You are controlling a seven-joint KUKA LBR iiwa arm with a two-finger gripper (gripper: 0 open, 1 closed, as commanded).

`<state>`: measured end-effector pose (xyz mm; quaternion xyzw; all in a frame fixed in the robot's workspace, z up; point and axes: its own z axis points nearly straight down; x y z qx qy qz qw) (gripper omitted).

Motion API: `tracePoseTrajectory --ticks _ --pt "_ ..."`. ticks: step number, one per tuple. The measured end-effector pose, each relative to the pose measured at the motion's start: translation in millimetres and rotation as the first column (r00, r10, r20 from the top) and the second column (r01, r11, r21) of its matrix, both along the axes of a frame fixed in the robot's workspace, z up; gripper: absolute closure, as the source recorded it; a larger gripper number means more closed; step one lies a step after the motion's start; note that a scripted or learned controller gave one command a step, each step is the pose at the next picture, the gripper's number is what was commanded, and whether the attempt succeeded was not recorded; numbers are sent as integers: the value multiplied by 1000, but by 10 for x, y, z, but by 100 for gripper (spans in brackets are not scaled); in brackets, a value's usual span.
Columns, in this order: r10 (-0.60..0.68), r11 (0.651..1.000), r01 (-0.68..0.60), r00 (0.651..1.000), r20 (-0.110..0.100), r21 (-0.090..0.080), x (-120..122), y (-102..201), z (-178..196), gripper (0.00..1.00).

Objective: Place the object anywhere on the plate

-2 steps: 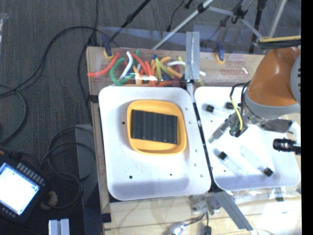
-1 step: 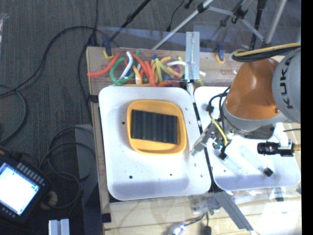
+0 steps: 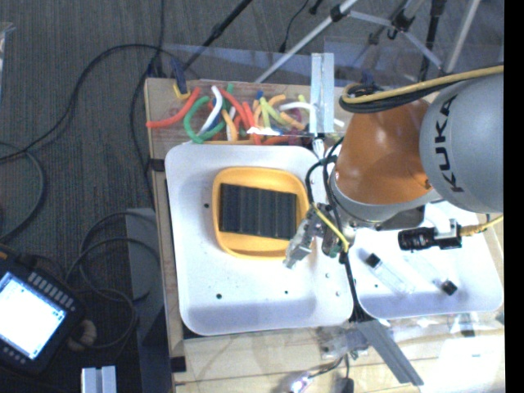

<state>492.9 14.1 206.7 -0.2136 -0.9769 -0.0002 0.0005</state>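
Camera view. The grey arm [image 3: 458, 137], with its orange band [image 3: 381, 158], is reaching in from the right and hanging over the seam between the two white bins. The left bin [image 3: 192, 293] is bearing a yellow plate [image 3: 225, 240], whose middle is being covered by a dark ribbed rectangle [image 3: 258, 211]; this dark slab appears to be the object already lying on the plate, though whether it is a separate thing or part of the plate is not certain. Its long axis is running left to right.

The gripper [image 3: 299, 248] is hovering at the plate's near right corner, just beside the rim, tilted down toward the left. Nothing is showing between its fingertips, and they are too blurred to judge as spread or pressed together.

In the right bin [image 3: 483, 301] a clear syringe-like tube [image 3: 391, 273] is lying on a slant from far left to near right, with a small dark piece [image 3: 448, 286] near it. Both are lying to the right of the gripper and near it.

Judgement: if the tube is the thing to be carried, the gripper is facing away from it and needs to swing right; the plate is lying immediately to its left.
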Motion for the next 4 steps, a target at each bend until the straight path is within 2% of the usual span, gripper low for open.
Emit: tracePoseTrajectory --ticks 1,2,3,4 --pt "131 991 -131 991 0 0 609 482 -240 100" --pt "131 991 -131 991 0 0 610 481 -240 0" --pt "325 946 -325 946 3 -2 1384 -444 -230 0" --pt "723 691 -723 691 6 -1 1667 -425 -228 0"
